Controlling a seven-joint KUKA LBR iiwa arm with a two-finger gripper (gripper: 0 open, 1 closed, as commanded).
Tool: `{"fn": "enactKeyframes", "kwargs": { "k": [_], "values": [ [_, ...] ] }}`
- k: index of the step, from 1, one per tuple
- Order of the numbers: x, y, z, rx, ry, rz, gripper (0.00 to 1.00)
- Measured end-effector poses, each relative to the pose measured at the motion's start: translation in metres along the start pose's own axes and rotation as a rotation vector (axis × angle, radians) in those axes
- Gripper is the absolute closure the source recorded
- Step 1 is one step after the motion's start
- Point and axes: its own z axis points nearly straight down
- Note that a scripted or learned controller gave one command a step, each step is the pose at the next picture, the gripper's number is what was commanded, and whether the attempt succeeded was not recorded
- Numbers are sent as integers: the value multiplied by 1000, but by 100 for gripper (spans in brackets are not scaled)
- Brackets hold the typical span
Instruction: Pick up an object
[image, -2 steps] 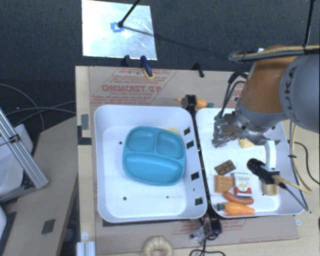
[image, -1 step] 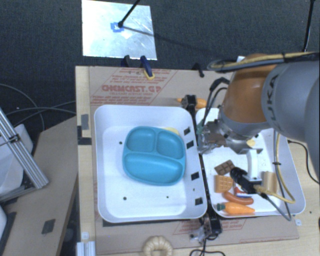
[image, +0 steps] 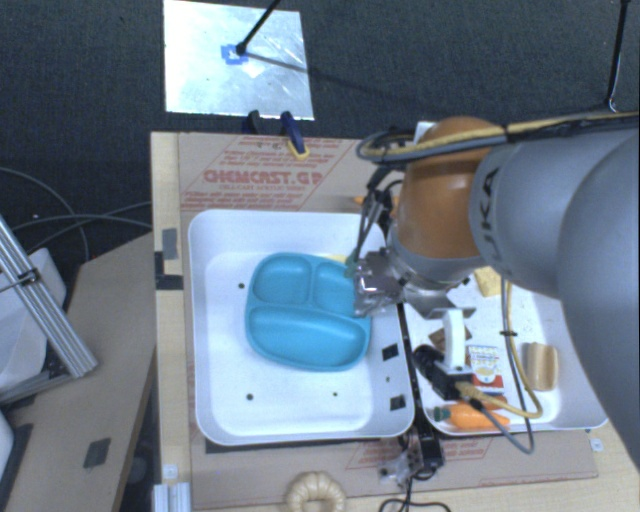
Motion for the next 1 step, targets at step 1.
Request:
{"fn": "enactKeyframes", "kwargs": {
  "k": [1],
  "values": [
    [6,-5,-9,-2,-1,4,100]
  ]
}}
